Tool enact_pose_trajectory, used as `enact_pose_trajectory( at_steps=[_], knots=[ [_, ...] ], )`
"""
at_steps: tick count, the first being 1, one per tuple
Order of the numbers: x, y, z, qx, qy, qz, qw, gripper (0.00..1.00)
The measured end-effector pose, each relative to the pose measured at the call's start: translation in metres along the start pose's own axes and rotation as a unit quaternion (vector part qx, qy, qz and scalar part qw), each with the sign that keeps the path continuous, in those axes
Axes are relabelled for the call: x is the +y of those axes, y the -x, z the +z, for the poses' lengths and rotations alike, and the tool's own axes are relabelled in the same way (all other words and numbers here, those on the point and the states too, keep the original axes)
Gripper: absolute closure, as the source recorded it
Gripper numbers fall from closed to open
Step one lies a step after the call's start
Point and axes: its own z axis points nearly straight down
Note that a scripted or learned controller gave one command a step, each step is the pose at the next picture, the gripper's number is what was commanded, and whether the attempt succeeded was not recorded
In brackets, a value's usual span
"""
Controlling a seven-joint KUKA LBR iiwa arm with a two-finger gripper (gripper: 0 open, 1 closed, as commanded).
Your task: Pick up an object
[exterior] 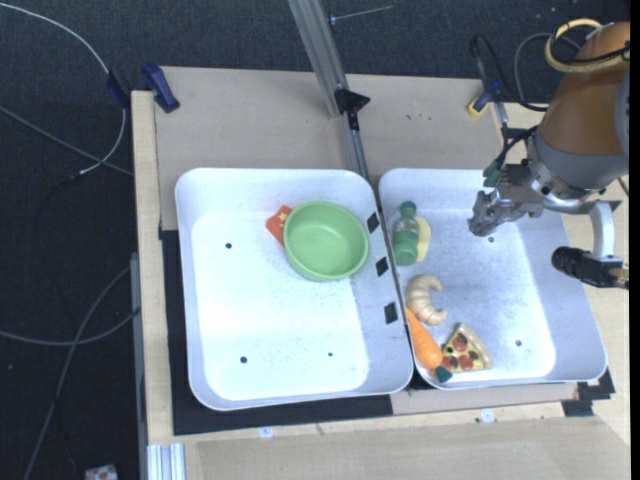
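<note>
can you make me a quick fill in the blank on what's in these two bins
1. The green bowl sits in the ______ bin as the camera sees it.
2. The croissant lies in the same bin as the pizza slice and the ______ bottle.
3. Next to the pizza slice lies an orange ______.
4. The pincer hangs over the ______ bin.

Missing words: left; green; carrot; right

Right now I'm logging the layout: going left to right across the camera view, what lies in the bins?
Orange piece → green bowl → green bottle → pizza slice → gripper.
</note>
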Motion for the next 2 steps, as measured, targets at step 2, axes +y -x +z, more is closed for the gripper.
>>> enact_pose_trajectory(
  at_steps=[2],
  knots=[
    [0.026, -0.099, -0.002, 0.000, -0.001, -0.001, 1.0000, 1.00]
  ],
)
